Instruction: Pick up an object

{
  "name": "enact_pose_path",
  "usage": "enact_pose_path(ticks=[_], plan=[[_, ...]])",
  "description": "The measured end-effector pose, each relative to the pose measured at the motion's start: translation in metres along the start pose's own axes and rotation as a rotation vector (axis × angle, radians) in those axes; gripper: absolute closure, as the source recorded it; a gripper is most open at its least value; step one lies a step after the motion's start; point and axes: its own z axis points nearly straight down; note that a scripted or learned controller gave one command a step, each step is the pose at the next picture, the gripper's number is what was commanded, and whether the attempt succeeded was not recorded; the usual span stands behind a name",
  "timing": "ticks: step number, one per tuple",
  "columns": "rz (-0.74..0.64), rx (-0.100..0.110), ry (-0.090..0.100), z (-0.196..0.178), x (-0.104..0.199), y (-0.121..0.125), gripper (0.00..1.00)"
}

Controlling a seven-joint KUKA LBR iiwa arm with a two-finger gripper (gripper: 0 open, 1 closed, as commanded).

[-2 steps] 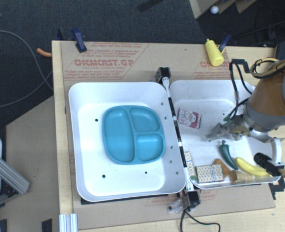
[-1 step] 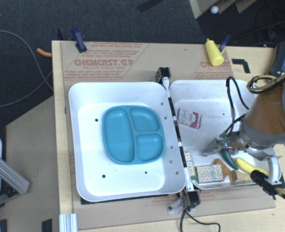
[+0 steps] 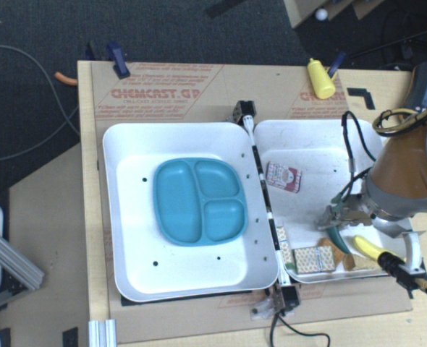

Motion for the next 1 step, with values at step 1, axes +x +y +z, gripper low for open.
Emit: enact_pose_path(ticks=[1], plan=[[-0.004, -0.002, 0.000, -0.0911, 0.0664, 0.0666, 1.00]])
